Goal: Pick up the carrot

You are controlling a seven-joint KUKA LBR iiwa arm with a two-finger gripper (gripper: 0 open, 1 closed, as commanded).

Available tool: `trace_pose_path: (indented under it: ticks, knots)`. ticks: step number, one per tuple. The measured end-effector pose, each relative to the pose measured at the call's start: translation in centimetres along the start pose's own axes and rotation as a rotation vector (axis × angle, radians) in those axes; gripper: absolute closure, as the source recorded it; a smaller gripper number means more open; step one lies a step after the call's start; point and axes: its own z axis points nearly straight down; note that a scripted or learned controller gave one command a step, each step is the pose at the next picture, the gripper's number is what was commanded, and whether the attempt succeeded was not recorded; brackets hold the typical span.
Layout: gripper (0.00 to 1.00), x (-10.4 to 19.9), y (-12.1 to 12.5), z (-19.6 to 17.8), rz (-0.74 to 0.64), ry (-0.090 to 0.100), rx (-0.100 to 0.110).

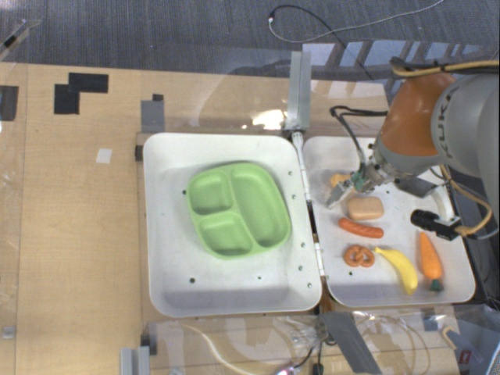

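Pale wood covers the counter, which carries two shallow white bins side by side, with loose cables trailing along its near edge. Nearest in the right bin, the carrot lies close to the right wall, its orange body running lengthwise toward the near rim and its green stub at the near end. Just beside it to the left rests a yellow banana, curved, and left of that a small brown pretzel, its edge close to the banana's tip. A little farther back lies a red-orange sausage-like piece, and behind it, just beside it, a tan bread-like block.

In the left bin sits a green divided plate, three compartments, roughly in the middle.

Farther back in the right bin, the gripper hangs low beside the tan block, well apart from the carrot; whether it is spread or closed I cannot tell, and nothing is visibly held. The grey arm with its orange band reaches in from the right. Beyond the bins, black squares mark the wood at the far left, and a dark ribbed floor with a looping black cable lies behind.
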Motion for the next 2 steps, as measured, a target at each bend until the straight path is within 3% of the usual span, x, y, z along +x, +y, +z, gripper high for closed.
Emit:
trace_pose_path:
  ticks: [1, 2]
  knots:
    - [0.0, -3.5, 3.6, 0.2, -0.229, 0.017, 0.022]
    - [1.0, -3.7, 4.3, -1.3, -0.23, -0.002, -0.001]
